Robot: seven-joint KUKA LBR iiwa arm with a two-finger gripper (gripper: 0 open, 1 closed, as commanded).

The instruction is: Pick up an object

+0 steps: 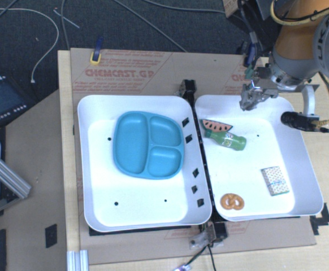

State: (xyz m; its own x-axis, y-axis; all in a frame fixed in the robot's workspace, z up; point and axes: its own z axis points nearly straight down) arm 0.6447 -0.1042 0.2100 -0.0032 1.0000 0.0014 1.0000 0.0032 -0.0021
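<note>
A smooth blue plate (148, 145) with three parts lies in the left bin (96, 196). The right bin (300, 168) holds a watermelon slice (217, 126), a shiny green bottle (228, 140) touching it, a curly brown pretzel (232, 201) and a small dotted box (275, 180). The gripper (249, 101) hangs over the right bin's far edge. The slice and bottle lie near it, toward the front and left. The pretzel and box lie well apart from it.

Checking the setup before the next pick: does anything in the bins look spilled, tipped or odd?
Nothing stands out. The blue divided plate lies flat in the left bin. In the right bin, the watermelon slice touches the green bottle, lying on its side; the pretzel lies apart.
</note>
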